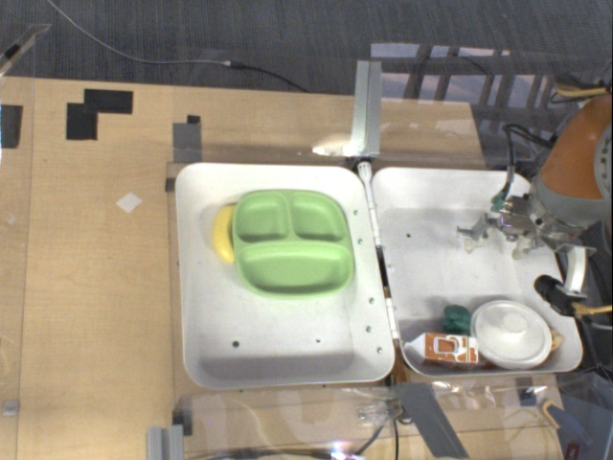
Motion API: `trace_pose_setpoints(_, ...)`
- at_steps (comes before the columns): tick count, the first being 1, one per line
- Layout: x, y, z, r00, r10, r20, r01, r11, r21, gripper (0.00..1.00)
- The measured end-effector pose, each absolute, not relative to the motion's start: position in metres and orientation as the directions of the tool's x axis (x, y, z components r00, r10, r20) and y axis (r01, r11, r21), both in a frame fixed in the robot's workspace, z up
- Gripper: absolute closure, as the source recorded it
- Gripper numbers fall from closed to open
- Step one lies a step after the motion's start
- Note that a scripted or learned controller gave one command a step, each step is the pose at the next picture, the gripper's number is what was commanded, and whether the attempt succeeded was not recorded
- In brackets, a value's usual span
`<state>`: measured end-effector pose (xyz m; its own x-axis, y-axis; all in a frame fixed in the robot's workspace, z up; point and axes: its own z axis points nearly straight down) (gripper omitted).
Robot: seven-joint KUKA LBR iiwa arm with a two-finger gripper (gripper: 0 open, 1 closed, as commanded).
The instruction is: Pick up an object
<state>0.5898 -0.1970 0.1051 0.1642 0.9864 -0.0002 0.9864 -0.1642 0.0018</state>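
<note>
In the right bin [431, 257], along its front edge, lie a white round bowl [513, 332], an orange and brown carton [450, 350] and a small dark green object [456, 316]. The left bin [278, 348] holds a green divided tray [291, 241] with a yellow object [222, 234] sticking out from under its left side. My gripper [495, 238] hangs over the back right part of the right bin, well behind the bowl. Its two fingers stand apart, open, with nothing between them.
The grey arm with its orange band [575, 161] comes in over the right bin's right edge. A metal post [367, 103] stands behind the seam between the bins. Cables lie on the dark floor beyond the wooden bench [86, 257].
</note>
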Motion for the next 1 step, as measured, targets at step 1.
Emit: trace_pose_setpoints(1, 0.6022, -0.1399, 0.1303, -0.112, 0.994, -0.001, 0.994, 0.112, 0.006, 0.0)
